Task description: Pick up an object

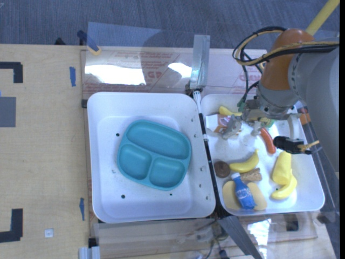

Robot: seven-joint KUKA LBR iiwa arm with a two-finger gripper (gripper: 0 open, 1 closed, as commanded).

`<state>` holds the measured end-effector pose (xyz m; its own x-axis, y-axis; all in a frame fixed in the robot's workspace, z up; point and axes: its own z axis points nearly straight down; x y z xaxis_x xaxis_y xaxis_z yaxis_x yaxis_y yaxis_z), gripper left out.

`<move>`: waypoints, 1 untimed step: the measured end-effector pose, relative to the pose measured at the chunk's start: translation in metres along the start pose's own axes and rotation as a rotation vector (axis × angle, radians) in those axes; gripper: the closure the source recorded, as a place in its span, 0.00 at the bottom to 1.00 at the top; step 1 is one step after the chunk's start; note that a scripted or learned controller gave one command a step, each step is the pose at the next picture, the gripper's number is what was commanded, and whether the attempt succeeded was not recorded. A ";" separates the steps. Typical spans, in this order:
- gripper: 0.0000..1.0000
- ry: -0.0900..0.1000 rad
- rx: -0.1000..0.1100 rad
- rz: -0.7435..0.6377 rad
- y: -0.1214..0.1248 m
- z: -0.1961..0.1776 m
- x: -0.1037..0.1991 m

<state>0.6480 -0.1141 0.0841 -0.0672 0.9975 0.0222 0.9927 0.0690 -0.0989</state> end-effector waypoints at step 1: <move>1.00 -0.015 -0.037 0.010 0.005 -0.011 -0.004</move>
<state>0.6547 -0.1177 0.0947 -0.0583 0.9983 0.0063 0.9963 0.0586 -0.0623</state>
